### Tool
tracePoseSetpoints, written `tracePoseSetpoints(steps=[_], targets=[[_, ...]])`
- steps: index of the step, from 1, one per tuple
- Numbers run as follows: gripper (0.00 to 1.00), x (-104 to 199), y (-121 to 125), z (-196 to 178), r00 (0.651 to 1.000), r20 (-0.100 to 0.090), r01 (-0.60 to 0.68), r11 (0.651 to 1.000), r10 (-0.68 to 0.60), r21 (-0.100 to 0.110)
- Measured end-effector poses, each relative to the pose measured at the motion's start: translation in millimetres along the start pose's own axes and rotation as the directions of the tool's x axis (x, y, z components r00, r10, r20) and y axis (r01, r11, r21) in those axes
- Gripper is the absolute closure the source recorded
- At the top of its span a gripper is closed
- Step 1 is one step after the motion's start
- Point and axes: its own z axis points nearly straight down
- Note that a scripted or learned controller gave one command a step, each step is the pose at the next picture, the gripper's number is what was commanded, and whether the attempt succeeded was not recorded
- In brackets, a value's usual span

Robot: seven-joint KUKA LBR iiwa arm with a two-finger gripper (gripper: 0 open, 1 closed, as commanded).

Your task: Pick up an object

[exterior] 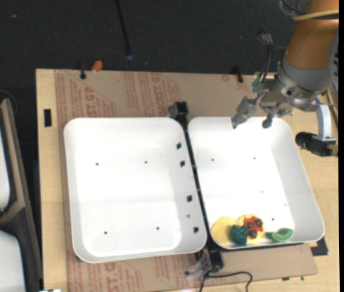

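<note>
The objects [252,230] I am meant to pick from lie bunched in the near corner of the right bin [281,163], against its front wall: a pale yellow piece [221,229] underneath, a teal lump [238,236] on it, a red and dark cluster [254,223] just beside that, and a green piece [282,233] at the right end of the bunch. They touch or overlap one another; I cannot tell exactly what each one is. My jaws [252,115] hang at the far edge of the same bin, well apart from that pile, over the rim near the bin's back wall. The two fingers stand apart, splayed and pointing down, with nothing between them. Above them my wrist rises to the orange band [313,41] at the upper right. The left bin [129,187] sits just beside the right one, the two walls touching along a line of black clips [189,175]. Both bins rest on a brown cardboard sheet [129,93] laid on the table [53,181].
</note>
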Motion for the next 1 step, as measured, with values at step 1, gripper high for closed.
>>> tracePoseSetpoints(steps=[1], targets=[[0.00,0.1,0.9,-4.0,1.000,0.000,0.000,1.000,0.000,-0.007]])
